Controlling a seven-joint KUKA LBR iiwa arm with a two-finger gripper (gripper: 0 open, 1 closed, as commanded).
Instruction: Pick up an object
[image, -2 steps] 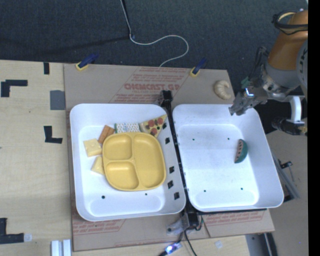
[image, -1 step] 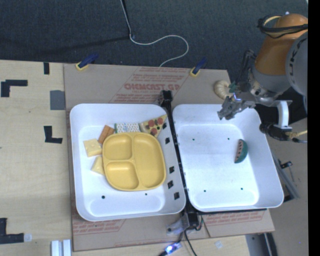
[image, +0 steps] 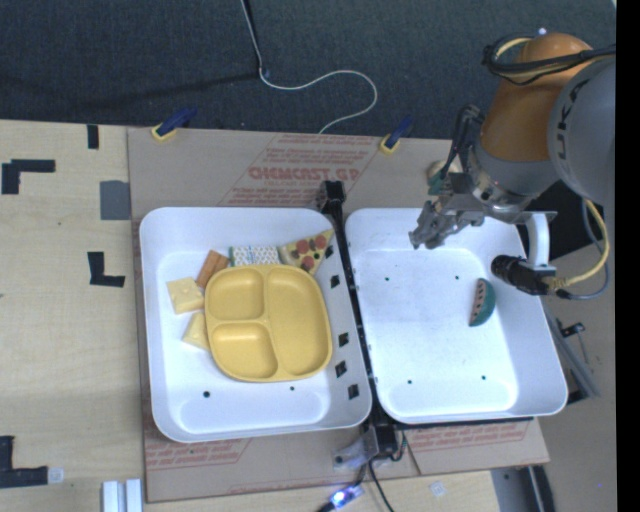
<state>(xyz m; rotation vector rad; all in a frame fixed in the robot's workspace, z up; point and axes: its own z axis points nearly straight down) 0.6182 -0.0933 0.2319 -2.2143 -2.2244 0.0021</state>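
Gripper (image: 428, 236) is seen over the upper part of the right bin (image: 535, 400), near that bin's far rim, hanging from the grey arm (image: 590, 110) with its orange band (image: 530, 70). Nothing is seen between its fingers; whether they are spread or closed cannot be told from this angle. A small watermelon-slice toy (image: 482, 303), green-rinded with a red face, is found lying on the right bin's floor toward its right wall, well apart from the gripper. A black cylindrical fitting (image: 515, 272) is noted just above the slice.

Left bin (image: 165, 400) is occupied by a yellow divided plate (image: 268, 322). Small food-shaped pieces are tucked around the plate's upper and left edges: a pale cracker-like square (image: 185, 294), an orange-brown strip (image: 211, 268), a pizza-like wedge (image: 306, 250). Both bins are set on a cardboard sheet (image: 300, 165).
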